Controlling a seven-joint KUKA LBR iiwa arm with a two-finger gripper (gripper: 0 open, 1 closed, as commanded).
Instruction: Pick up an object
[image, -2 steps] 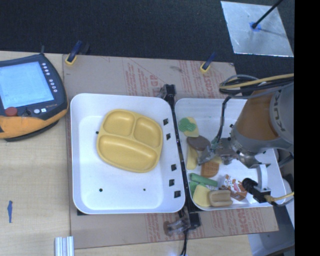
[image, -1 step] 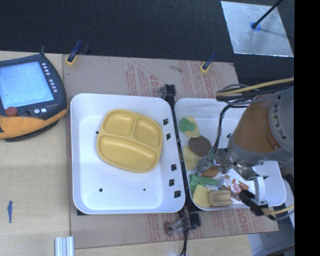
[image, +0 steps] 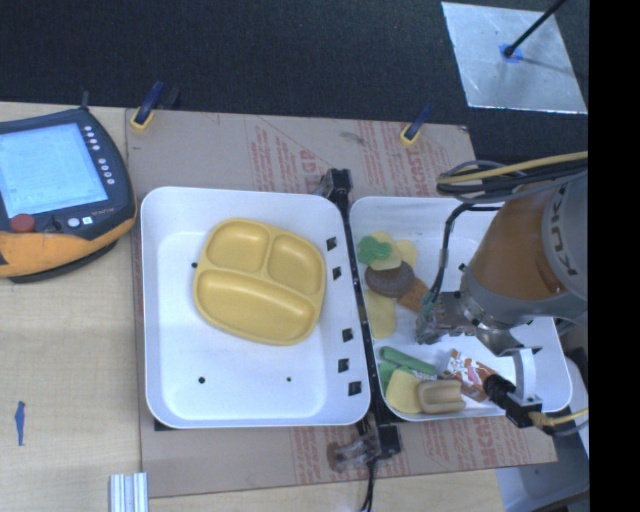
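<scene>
Camera view, arm in from 3 o'clock, wrist down over the right bin (image: 556, 395); gripper (image: 436, 325) sits low at the middle of that bin, just 3 o'clock of the brown spoon-like toy (image: 388, 281) whose handle runs toward it; whether the tips touch that handle is hard to call, too dark and too small; pincer state: cannot tell, wrist body hides the tips, and nothing can be seen clamped; candidate objects all in the right bin: green piece (image: 376, 248) at 12 o'clock of the brown toy and touching it, pale yellow pieces (image: 382, 322) under and around both, green stick (image: 408, 359) at 6 o'clock of the gripper, yellow block (image: 403, 393) and tan block (image: 440, 397) touching each other at the bin's 6 o'clock edge, printed red-and-white packet (image: 472, 369) at 5 o'clock of the gripper; left bin (image: 240, 405) carries a yellow divided plate (image: 262, 281), well apart from the gripper; step in hand, by my read: descent/grasp on the brown toy's handle end; to do it well: centre over the handle and not over the pile, straddle the handle crosswise, go down until it is properly between the tips, close before lifting, lift straight up so the green piece and yellow bits do not drag along; risk: clutter is tight, a graze pushes the toy toward the divider at 9 o'clock.
</scene>
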